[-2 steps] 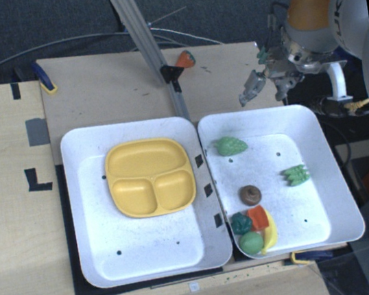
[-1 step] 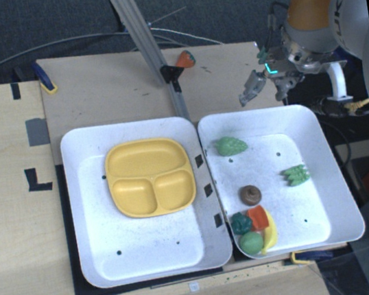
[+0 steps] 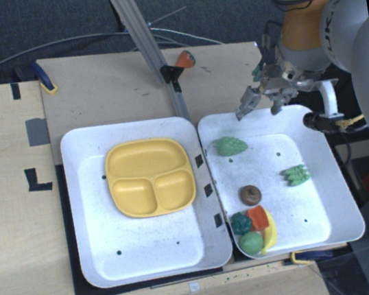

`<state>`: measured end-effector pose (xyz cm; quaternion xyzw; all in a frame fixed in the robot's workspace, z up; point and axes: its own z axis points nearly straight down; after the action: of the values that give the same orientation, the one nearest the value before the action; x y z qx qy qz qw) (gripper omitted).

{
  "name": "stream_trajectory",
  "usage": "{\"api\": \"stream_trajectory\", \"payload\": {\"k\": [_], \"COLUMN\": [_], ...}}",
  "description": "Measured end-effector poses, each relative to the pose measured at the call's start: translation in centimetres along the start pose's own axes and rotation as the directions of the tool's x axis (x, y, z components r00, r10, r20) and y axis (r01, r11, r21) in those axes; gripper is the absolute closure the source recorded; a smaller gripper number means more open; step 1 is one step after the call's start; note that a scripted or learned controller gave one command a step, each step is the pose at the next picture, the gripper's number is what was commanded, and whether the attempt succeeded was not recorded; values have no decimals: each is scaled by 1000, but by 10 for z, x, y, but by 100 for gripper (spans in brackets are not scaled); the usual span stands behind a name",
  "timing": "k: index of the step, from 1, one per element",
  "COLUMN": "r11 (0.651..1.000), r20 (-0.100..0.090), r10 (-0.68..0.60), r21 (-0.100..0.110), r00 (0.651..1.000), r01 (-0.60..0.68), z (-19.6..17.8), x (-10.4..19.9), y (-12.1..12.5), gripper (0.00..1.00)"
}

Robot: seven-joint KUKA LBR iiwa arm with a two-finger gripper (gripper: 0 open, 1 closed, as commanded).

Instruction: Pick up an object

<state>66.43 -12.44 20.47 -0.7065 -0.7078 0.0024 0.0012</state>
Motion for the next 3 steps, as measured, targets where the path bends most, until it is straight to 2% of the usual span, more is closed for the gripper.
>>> {"api": "stream_trajectory", "payload": {"k": [2, 3], "r11": [1000, 1000], "r20": [0, -1], "r10": [0, -2], "r21": [0, -3], "r00": [1000, 1000], "r01": [0, 2], "z": [88, 75], "x": [1, 2], "y": [-5, -4], "gripper": [0, 100]}}
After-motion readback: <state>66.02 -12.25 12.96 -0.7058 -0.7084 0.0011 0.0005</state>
